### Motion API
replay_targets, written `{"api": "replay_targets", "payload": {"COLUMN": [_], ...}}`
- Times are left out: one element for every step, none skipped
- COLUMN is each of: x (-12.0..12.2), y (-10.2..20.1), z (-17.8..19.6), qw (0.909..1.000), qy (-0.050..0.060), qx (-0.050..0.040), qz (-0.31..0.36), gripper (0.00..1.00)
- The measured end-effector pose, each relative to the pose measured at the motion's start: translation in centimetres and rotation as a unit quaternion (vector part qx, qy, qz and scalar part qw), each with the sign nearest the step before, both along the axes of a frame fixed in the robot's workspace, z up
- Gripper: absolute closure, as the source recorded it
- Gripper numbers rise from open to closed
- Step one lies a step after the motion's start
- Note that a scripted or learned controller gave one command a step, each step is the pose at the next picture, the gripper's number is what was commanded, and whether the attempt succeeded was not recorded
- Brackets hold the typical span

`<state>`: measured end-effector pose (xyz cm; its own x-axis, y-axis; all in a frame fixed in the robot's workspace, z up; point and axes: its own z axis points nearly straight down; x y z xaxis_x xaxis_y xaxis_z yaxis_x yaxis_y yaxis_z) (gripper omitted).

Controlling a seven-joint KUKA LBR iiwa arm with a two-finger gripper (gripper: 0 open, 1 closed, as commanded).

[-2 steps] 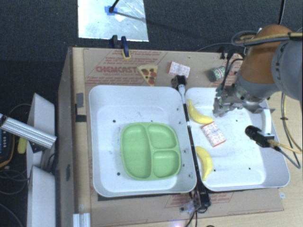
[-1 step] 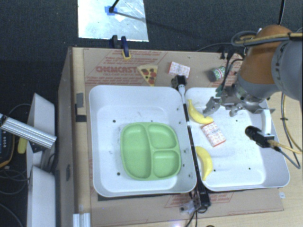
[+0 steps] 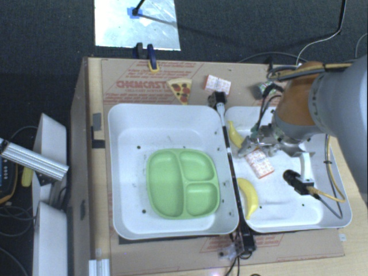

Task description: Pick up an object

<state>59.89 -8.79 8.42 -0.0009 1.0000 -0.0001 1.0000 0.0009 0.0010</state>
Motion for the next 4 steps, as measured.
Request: {"api": "replay_targets", "payload": {"x": [-5.4, -5.5, -5.4, -3.1], "y": [0.0, 0.0, 0.1, 6.5], "z": [0.0, 0.0, 1.0, 10.1], "qw": [1.0, 1.0, 1.0, 1.0], "qy": [0.0, 0.0, -0.001, -0.001], "qx": [0.0001, 0.0002, 0.0004, 0.0007], "qz": [0.0, 0.0, 0.001, 0.002], "gripper": [0.0, 0.0, 1.0, 1.0]}}
